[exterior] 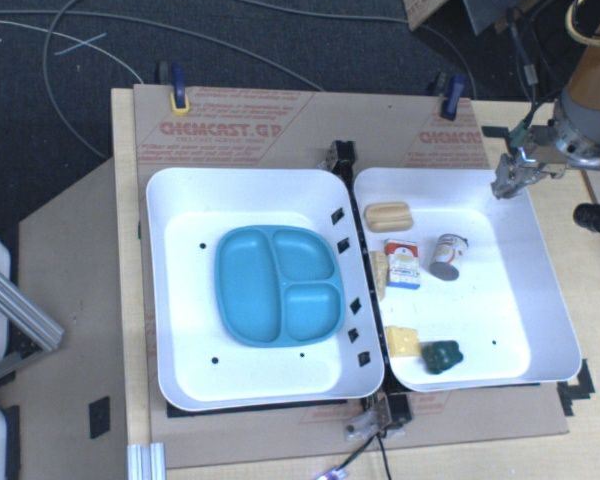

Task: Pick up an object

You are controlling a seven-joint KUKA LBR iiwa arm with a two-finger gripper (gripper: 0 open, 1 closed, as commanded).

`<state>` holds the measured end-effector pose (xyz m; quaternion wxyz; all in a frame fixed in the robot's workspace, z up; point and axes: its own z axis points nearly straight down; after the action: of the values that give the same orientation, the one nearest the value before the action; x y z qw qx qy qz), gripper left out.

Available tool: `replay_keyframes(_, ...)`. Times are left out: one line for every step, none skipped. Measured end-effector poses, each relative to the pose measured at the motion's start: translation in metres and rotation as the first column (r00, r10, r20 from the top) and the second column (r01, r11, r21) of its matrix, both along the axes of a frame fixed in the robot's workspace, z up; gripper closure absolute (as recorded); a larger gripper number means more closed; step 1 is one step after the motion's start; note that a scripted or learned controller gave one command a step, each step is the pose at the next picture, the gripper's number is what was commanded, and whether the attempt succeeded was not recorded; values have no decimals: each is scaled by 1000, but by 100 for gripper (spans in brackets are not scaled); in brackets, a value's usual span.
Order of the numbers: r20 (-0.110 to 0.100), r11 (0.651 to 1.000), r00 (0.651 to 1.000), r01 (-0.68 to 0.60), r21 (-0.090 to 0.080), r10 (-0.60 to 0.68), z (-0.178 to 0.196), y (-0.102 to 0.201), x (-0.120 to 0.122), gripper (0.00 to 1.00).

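The tool (pixel 510 180) hangs over the far right corner of the right bin (pixel 510 268), at the end of the grey arm that reaches in from the right. Whether it is wide or narrow I cannot tell — it is small and blurred against the bin's rim — and nothing shows held in it. It sits off to the side of the things, so I judge the pick is not yet begun and the arm is parked clear of the view down into the bin.

All the candidates lie loose in the right bin, mostly toward its left wall. A tan bread-like block (pixel 388 216) lies nearest the far end; below it a small red-and-white carton (pixel 403 264) lies flat, with a grey can (pixel 446 256) on its side just beside it. Near the front edge a yellow block (pixel 401 341) and a dark green lump (pixel 442 356) lie close together.

The can looks the easiest reach — it stands apart from the wall. The yellow block and the bread are hard by the divider between the bins, which could crowd a grasp.

The left bin (pixel 175 268) holds a blue divided plate (pixel 278 285), well apart from the arm. Two clamps (pixel 179 96) pin the desk's board at the far edge.
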<state>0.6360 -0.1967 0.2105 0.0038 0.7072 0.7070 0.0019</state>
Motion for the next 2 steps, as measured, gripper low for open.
replay_keyframes(0, 1000, 1000, -1, 0, 1, 55, 0, 1, 100)
replay_keyframes(-7, 1000, 1000, -6, 4, 6, 59, 56, 6, 100)
